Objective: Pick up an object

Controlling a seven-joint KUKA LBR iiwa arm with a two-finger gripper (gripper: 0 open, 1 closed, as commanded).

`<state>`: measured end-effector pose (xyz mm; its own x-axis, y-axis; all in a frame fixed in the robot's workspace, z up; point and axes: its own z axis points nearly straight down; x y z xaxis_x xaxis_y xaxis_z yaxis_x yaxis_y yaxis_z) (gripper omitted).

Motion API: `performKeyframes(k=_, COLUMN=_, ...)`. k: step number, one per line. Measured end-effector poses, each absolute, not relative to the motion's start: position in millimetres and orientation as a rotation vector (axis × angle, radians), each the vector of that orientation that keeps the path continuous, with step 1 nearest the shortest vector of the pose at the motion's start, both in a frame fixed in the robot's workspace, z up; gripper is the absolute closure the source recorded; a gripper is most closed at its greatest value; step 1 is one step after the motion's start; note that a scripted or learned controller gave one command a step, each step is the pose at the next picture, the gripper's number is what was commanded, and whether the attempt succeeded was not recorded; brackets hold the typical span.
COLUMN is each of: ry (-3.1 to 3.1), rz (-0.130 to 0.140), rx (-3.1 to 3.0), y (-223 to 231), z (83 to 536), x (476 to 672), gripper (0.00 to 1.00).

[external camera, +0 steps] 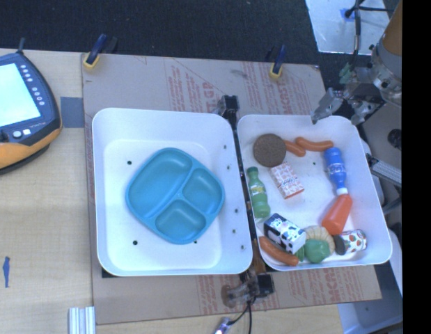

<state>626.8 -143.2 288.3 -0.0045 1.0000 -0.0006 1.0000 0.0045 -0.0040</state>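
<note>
Currently I log the gripper (338,110) above the far right corner of the right bin (372,186), fingers spread apart with nothing between them. Right bin contents: brown disc (269,149), sausage (311,145), blue bottle (334,168), red-and-white carton (287,181), green bottle (257,193), orange bottle (338,213), black-and-white box (284,232), a second sausage (276,251), green ball (316,250), and a small can (353,243). Left bin (111,186): one blue divided plate (175,195). Off the bench's left, a teach pendant (17,110).
</note>
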Motion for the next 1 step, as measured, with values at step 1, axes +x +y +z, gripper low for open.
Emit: performKeyframes(k=1, ry=-2.223, rz=0.009, rx=-2.213, y=-157.2, z=128.0, x=608.4, gripper=0.0)
